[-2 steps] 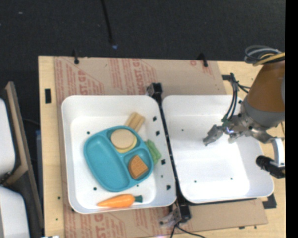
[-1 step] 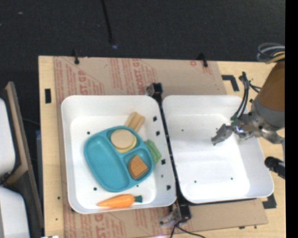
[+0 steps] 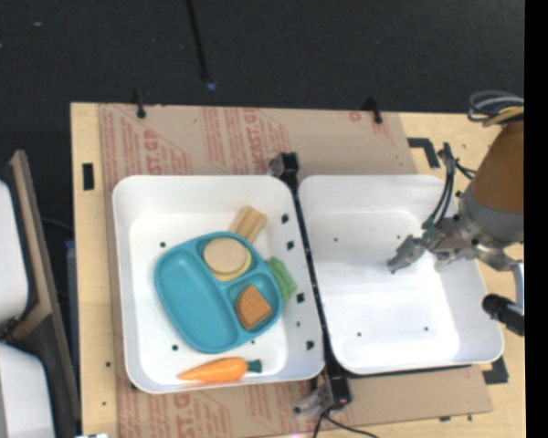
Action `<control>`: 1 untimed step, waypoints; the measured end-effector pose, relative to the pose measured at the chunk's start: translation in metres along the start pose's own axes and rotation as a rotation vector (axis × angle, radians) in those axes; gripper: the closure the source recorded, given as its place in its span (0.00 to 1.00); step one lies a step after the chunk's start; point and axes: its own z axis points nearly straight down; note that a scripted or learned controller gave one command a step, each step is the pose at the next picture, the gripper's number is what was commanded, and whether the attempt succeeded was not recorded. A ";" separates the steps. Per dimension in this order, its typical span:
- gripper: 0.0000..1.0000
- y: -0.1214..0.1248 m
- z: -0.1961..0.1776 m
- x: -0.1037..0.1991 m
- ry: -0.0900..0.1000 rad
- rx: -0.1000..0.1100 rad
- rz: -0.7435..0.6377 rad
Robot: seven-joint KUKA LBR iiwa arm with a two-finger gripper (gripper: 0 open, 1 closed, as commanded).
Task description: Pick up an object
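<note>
My gripper (image 3: 409, 255) hangs over the right bin (image 3: 374, 336), toward its right half, with the grey wrist and orange band behind it at the view's right. Nothing lies under it on the bin floor. The objects are all in the left bin (image 3: 132, 245). A blue divided tray (image 3: 187, 299) there holds a round tan biscuit (image 3: 226, 255) and a brown toast piece (image 3: 254, 307). A wooden block (image 3: 249, 222) leans at the tray's top edge. A green piece (image 3: 282, 278) sits at its right side. An orange carrot (image 3: 219, 370) lies along the front wall.
The two bins meet at a black-clipped divider (image 3: 303, 254). Cardboard (image 3: 210, 140) covers the bench behind them. Cables (image 3: 449, 176) run down the arm at the right. A black part (image 3: 504, 311) juts over the right bin's right rim.
</note>
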 end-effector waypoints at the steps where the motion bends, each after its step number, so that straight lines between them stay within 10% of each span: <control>1: 0.00 -0.002 -0.027 -0.016 -0.001 -0.004 0.000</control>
